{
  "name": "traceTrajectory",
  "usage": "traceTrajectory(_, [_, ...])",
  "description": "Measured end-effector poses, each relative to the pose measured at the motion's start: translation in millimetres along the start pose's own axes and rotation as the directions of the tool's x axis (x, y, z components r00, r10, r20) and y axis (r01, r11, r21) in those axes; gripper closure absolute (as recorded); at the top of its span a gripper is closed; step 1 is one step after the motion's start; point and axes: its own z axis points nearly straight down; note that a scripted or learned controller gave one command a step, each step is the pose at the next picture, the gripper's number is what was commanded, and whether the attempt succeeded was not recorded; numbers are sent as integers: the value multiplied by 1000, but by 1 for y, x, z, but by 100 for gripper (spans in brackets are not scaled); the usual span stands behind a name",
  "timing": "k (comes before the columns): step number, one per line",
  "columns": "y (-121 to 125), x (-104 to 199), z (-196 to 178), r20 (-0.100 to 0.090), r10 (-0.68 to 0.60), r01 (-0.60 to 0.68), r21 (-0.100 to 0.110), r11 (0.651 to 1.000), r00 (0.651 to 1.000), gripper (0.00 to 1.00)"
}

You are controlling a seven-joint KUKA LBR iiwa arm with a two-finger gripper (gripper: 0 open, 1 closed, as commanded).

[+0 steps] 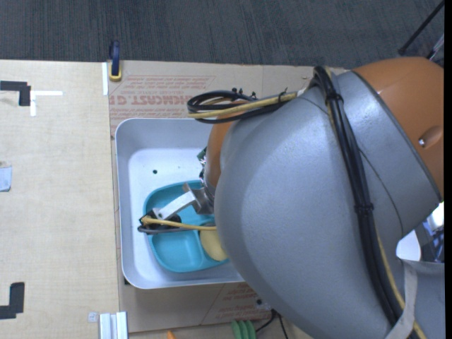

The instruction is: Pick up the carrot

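The grey arm [318, 210] with its orange band reaches in from the right and covers most of the bench, including the right bin. Its wrist goes down into the left white bin [134, 154], and the gripper [203, 195] hangs low over a blue divided dish [176, 249]. A pale yellow rounded thing [212, 244] lies at the dish's right edge, partly under the arm. Nothing can be seen between the fingers, which the wrist hides.
The bin sits on a brown cardboard sheet [162, 94] on the pale wooden bench [56, 210]. A green object [244, 328] and a small orange bit [169, 335] lie at the bottom edge, outside the bin. The bin's far-left corner is bare white floor.
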Motion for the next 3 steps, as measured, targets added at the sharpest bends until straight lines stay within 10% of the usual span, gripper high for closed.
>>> traceTrajectory(1, [-62,-5,-10,4,23,-23,-2,1000,1000,0])
traceTrajectory(2, [-26,78,5,20,181,-181,-3,983,983,0])
traceTrajectory(3, [-24,77,-5,30,192,-192,-2,981,981,100])
